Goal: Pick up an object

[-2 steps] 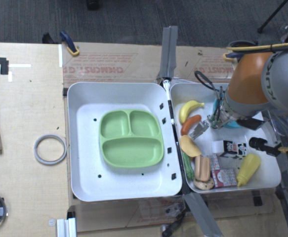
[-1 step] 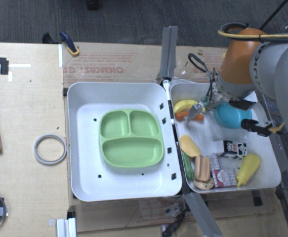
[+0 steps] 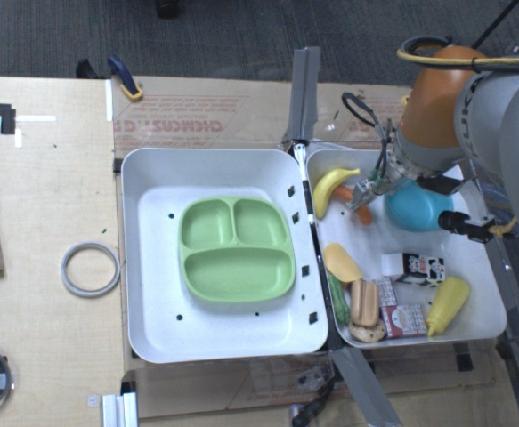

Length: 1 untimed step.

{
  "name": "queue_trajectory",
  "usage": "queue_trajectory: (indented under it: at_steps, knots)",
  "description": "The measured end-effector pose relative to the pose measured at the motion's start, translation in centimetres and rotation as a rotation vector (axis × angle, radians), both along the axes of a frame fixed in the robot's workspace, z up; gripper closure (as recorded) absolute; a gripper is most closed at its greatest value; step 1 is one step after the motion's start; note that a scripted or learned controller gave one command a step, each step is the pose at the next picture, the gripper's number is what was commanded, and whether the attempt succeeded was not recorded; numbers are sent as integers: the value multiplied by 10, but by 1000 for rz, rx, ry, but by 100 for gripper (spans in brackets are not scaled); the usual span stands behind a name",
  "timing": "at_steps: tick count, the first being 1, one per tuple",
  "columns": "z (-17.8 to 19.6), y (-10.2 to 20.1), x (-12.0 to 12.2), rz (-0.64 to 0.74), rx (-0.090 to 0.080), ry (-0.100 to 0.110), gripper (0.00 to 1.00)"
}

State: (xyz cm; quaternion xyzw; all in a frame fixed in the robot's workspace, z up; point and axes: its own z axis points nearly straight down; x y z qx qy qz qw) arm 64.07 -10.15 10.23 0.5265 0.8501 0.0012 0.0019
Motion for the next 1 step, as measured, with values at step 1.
queue_trajectory:
  at_steps: [1]
  knots:
    - [90, 68, 19, -55, -1, 3, 100]
